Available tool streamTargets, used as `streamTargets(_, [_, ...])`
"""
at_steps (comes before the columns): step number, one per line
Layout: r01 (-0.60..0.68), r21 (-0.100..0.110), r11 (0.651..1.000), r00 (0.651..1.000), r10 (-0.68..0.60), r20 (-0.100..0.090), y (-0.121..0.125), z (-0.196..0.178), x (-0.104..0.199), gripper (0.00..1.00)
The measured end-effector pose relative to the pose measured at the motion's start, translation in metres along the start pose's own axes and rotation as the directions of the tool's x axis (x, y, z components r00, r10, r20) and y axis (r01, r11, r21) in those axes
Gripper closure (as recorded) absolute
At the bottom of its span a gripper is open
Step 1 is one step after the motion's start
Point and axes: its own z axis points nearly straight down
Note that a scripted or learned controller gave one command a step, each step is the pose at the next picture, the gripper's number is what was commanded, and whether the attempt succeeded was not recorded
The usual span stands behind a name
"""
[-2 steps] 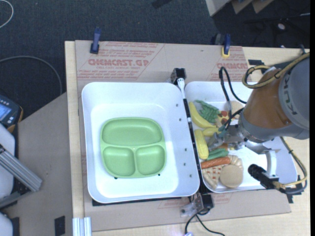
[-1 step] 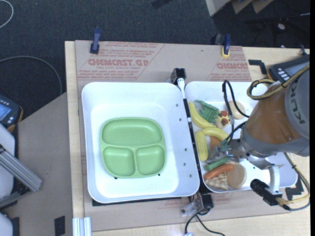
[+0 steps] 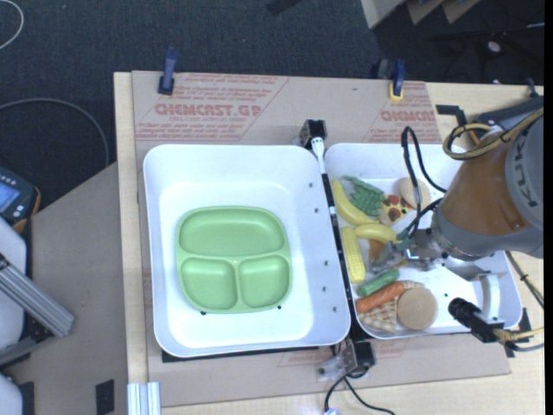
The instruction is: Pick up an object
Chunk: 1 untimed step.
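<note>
Bench [image 3: 216,102] carries two white bins side by side; the arm [image 3: 492,201] reaches in from the right over the right bin [image 3: 510,305]. Left bin [image 3: 164,232] holds one green divided tray [image 3: 233,258], lying flat and well apart from the arm. Right bin holds a crowded pile of toy food along its left wall: a banana [image 3: 340,204], a corn cob [image 3: 353,255] just below it, a dark green leafy piece [image 3: 367,199], a carrot [image 3: 380,296], a round tan bun [image 3: 416,308], with smaller bits packed between. The jaws [image 3: 406,247] sit low in the middle of this pile, near the corn and a yellow piece; wrist hardware hides them, so cannot tell whether they are spread or closed, or whether anything is between them. Risks, as judged: the pieces touch and overlap, so a close here may pinch two at once, or catch only an edge and let it slip on the lift. The curved, smooth pieces may roll out sideways. A pick tight against the bin's left wall may nudge the wall rather than seat on an item. Loose cables [image 3: 415,167] trailing over the bin could snag.
</note>
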Motion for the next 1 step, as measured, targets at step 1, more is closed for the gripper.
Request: streamTargets(1, [-0.001, 0.0, 1.0, 1.0, 0.001, -0.001, -0.0006, -0.0103, 0.0009, 1.0])
